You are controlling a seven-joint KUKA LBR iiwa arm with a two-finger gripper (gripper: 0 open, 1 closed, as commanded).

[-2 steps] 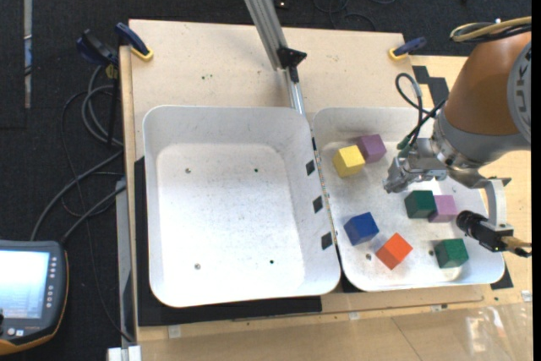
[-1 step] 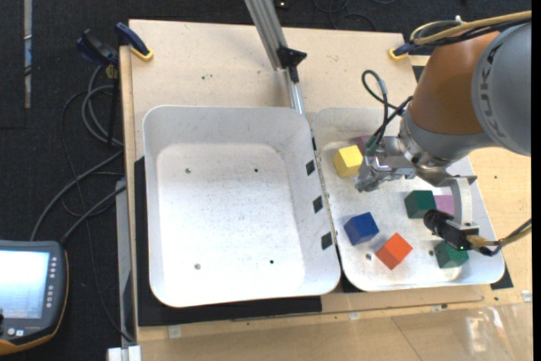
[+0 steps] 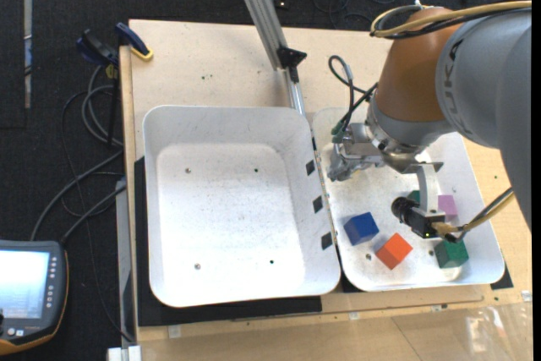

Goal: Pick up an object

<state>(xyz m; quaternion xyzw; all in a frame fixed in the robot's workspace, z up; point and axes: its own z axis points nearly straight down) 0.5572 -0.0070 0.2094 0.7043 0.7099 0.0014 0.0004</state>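
Note:
The right bin holds a blue block and an orange block near its front. A green block lies at the front right corner, and a small purple block sits by the right wall. My gripper hangs over the bin's left part, close to the wall shared with the left bin. It is above and a little behind the blue block, apart from it. Nothing shows in its grasp. The grey and orange arm covers the back of the right bin.
The left bin sits beside the right one, their walls touching. A slanted metal pole runs down to the bench behind the bins. A blue and yellow clamp is at the bench's back left corner. A pendant screen lies off the bench.

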